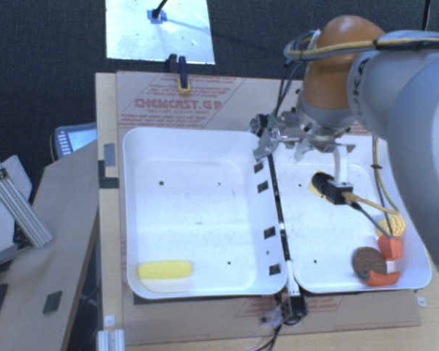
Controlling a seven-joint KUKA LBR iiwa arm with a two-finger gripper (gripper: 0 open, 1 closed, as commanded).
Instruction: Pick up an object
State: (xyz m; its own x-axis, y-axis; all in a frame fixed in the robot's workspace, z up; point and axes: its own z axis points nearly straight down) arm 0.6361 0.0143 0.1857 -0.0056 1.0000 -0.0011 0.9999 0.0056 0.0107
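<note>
**Gripper at the divider, objects down in the near corners**

We've got a smooth yellow oblong (164,270) lying flat in the left bin (205,141), alone in its near-left corner. Over in the right bin (314,232), the near-right corner is crowded. There's a brown round disc (366,261), an orange block (390,246) just behind it, a red-orange piece (384,278) against the disc's near edge, and a knobbly yellow piece (396,225) farthest back. The gripper (267,139) hangs at the far end of the wall between the bins, well apart from all of them. Spread or closed? From this angle we cannot tell.
</note>
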